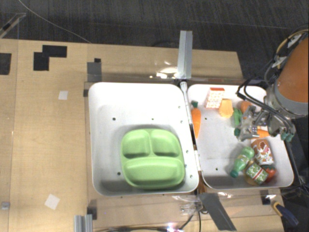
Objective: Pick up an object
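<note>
The bench (43,144) is light wood and fills the left of the frame; small black squares sit at its upper left and pale patches lie on it lower down. The left bin (104,105) sits centre-left, white and shallow; a green divided tray (152,157) lies in its lower middle, three compartments facing up. A grey metal post (185,54) stands above the seam between the bins.

The right bin (212,163) lies right of centre; a carrot (196,121) rests along its left wall, green top pointing up-frame; a small red-and-white box (214,98) lies near the upper wall, with a yellow-orange block (226,108) just beside it to the right; a green piece (237,118) sits further right, near the gripper. In the lower right corner a green bottle (240,161) lies tilted, touching a cluster made of a red-and-white carton (263,152) and a green-and-red packet (257,174).

The gripper (254,128) hangs over the right bin's upper right area, just above the carton; whether its jaws are open or closed cannot be told, and no object is visibly between them. The arm's orange band (295,74) is at the right edge of the frame.
</note>
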Robot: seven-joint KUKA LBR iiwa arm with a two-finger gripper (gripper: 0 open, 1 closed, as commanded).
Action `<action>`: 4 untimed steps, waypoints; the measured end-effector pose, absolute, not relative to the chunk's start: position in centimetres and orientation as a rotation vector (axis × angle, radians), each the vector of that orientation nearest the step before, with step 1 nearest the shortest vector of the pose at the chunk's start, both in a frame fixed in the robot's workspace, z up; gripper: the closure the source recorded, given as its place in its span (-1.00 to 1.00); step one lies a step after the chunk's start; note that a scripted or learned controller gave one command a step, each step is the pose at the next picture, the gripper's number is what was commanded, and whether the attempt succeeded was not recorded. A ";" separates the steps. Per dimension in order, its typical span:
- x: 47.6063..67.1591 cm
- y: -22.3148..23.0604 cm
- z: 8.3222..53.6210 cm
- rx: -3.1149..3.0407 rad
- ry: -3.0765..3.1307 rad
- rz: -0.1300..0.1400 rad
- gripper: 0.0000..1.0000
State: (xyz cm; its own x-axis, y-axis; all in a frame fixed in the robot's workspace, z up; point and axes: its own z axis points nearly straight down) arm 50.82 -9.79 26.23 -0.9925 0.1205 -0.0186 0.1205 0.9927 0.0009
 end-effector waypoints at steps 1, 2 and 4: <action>58.4 -6.3 27.6 0.445 3.101 0.003 1.00; 52.4 -2.7 23.5 0.651 3.069 0.004 1.00; 49.0 -6.3 23.0 0.126 3.127 -0.001 1.00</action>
